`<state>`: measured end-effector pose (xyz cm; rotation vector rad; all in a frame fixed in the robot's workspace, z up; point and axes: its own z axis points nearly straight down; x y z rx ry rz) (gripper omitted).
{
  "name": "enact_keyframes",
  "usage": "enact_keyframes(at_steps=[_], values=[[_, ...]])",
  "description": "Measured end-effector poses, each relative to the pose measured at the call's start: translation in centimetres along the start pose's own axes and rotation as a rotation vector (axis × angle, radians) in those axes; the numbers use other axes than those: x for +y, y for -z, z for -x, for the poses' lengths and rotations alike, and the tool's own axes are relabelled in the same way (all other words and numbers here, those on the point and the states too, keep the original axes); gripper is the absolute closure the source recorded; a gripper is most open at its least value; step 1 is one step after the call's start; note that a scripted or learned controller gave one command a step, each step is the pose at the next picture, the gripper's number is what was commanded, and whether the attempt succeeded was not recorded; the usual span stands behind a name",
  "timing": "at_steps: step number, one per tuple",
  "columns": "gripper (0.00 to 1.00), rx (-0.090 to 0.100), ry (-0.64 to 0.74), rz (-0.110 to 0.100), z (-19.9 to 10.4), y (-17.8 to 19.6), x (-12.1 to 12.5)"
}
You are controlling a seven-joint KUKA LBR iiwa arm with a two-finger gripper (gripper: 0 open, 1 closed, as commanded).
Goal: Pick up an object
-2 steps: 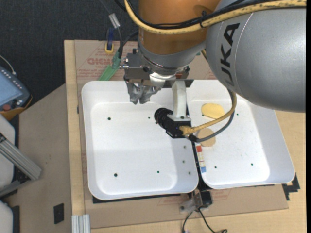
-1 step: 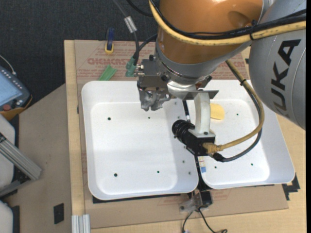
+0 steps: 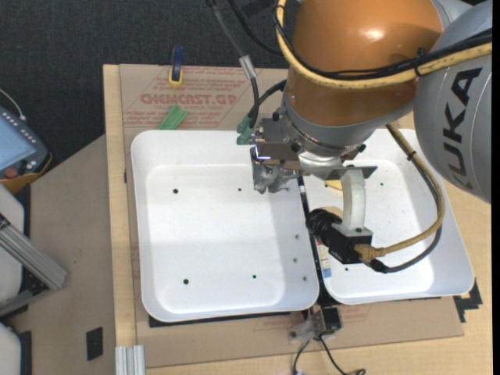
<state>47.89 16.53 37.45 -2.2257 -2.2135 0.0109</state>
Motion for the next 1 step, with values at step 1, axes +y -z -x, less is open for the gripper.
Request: enact_keyframes(at_steps=[1], values=[[1.00, 0.000, 0.004, -0.004, -0.78, -9.66, -0.03]])
